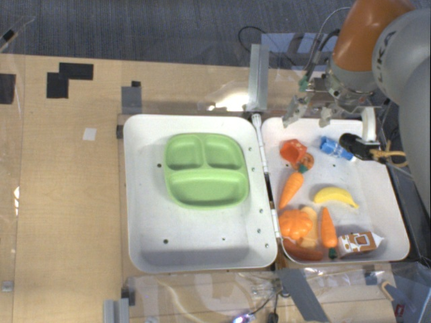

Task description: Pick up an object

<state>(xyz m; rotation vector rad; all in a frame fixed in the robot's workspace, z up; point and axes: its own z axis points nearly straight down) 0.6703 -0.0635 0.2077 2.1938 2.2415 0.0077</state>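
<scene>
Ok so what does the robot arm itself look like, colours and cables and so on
The arm is a bulky, rounded grey body with a glossy orange band above the wrist. Thin dark cables loop out beside the band. Below it sits a metallic grey claw with two slim pale fingers and small green spots on its mount.

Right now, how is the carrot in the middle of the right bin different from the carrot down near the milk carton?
The middle carrot lies bare on the bin floor, tilted with its tip toward lower left. The lower carrot lies nearly straight along the bin, pressed between an orange fruit and the carton. Both are orange toy carrots in the same bin.
</scene>
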